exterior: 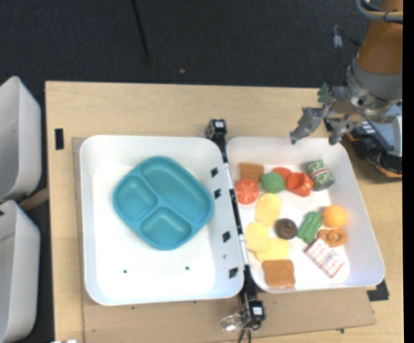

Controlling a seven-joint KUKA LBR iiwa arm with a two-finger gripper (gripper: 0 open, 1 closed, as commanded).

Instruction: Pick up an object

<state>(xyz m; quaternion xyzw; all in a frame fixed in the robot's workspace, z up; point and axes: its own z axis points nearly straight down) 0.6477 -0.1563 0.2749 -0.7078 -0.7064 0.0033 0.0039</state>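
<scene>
Bench: a pale wooden bench top [149,109] bears two shallow white plastic bins side by side, seen from above at a slant.
Left bin: the white bin [99,263] farthest from the gripper holds a turquoise plastic plate with three compartments [163,201] and nothing to pick.
Right bin: the white bin [360,224] directly below and just ahead of the gripper holds a cluster of small toy foods, the task's likely targets.
Arm: the grey arm with an orange band [378,48] reaches in from the right and ends above the right bin's far edge.
Gripper: the two-finger gripper [319,123] hangs above the bin's far rim with its two dark fingers spread apart and nothing between them.
Nearest objects: a green and white striped toy can [319,174] lies just below the gripper; a red toy piece [299,184], a round green toy [272,182] and a brown square block [250,171] sit beside it.
Farther objects: a yellow toy cluster [267,224], a small orange ball [334,216] and a tan toast-like block [278,273] lie toward the near rim.
Step in hand: an approach, I judge; nothing is lifted yet.
Next move: it calls for choosing one toy, centring above it and descending with fingers astride it.
Hard to make out: the crowded toys touch, so clean finger room is uncertain; the arm's upper part is cut off.
</scene>
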